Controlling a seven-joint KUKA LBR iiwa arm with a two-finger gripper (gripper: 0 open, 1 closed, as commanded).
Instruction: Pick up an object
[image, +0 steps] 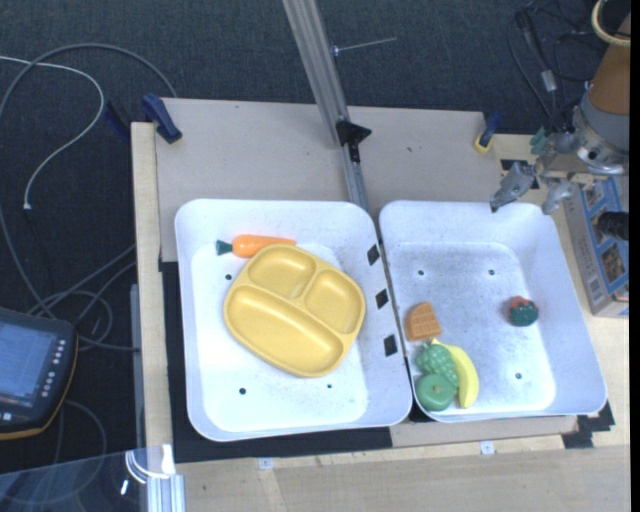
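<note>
A: Where is the gripper (527, 195) seen?

B: It is seen at the upper right, above the far right corner of the right bin (560, 260), hung from the grey arm (610, 90) with its orange band. Its two fingers (506, 190) are spread apart, and nothing is held between them.

A: What is found in the right bin?

B: Near the bin's left wall a small brown waffle-like piece (424, 322) is laid. Just below it a cluster is formed by a bunch of green grapes (437, 357), a yellow banana (463, 376) and a green apple-like fruit (434, 391), all touching or nearly so, at the near left corner. A small red and green fruit (522, 311) is placed apart, toward the right side of the bin, well below the gripper.

A: And the left bin (200, 400)?

B: A yellow divided plate (294, 309) is set at its middle, tilted on a diagonal. An orange carrot (256, 243) with a green top is laid just beyond the plate's far edge. A metal pole (325, 80) is seen rising from between the two bins.
</note>
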